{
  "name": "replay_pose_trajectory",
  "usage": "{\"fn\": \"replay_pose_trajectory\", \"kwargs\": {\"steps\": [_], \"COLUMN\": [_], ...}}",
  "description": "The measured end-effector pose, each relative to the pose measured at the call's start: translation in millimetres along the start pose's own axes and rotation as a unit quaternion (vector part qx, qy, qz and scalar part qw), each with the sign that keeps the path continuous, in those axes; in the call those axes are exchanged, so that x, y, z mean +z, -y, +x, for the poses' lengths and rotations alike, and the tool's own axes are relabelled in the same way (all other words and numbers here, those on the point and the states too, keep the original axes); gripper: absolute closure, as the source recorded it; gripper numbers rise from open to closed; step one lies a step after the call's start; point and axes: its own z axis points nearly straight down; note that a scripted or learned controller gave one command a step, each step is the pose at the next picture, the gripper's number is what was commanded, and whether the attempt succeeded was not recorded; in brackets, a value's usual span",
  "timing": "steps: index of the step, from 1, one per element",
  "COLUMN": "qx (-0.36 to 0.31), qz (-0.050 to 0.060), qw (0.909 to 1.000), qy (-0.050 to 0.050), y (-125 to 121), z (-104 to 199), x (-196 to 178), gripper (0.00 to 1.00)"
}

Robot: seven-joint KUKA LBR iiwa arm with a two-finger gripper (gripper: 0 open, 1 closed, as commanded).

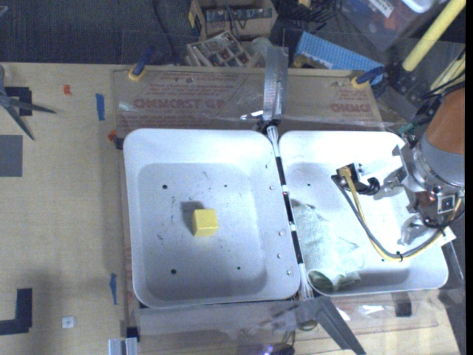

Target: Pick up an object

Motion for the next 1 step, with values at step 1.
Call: {"fn": "replay_pose_trajectory", "kwargs": {"steps": [1], "qx": [0.001], "qz": [0.000], "qw": [1.0000], "qy": [0.000], "y": [-1.6], "z": [-0.1], "x": [-9.5], "gripper": [1.00]}}
